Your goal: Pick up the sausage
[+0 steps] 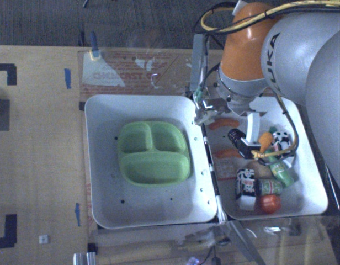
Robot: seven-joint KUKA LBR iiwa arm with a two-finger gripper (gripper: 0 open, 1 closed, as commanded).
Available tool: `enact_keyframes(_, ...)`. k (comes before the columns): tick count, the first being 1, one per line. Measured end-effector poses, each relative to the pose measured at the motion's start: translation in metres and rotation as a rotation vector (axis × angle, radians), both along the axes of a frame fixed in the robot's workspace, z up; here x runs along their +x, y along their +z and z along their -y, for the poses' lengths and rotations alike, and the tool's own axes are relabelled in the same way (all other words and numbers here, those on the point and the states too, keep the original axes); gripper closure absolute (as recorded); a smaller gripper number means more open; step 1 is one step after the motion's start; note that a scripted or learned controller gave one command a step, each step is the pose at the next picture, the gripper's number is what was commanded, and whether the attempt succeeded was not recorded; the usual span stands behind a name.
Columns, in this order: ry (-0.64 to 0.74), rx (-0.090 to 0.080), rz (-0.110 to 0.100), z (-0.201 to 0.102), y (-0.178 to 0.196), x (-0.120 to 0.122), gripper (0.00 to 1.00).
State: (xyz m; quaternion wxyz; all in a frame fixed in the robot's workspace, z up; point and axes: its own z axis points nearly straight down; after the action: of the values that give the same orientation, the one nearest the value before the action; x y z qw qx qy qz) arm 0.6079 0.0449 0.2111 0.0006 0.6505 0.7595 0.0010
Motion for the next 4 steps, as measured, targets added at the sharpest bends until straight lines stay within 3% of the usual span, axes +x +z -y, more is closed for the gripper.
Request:
enact_keyframes(1, -0.183, -0.002, 0.001, 0.131, 0.122, 0.002, 1.00)
enact_keyframes(2, -0.300, -0.002, 0.001, 0.156, 0.089, 0.059, 1.00)
enact_keyframes(3, -0.609, 0.000, 0.000, 0.063, 0.122, 0.059, 1.00)
enact_keyframes(4, -0.360, -0.002, 0.001, 0.133, 0.225, 0.059, 1.00)
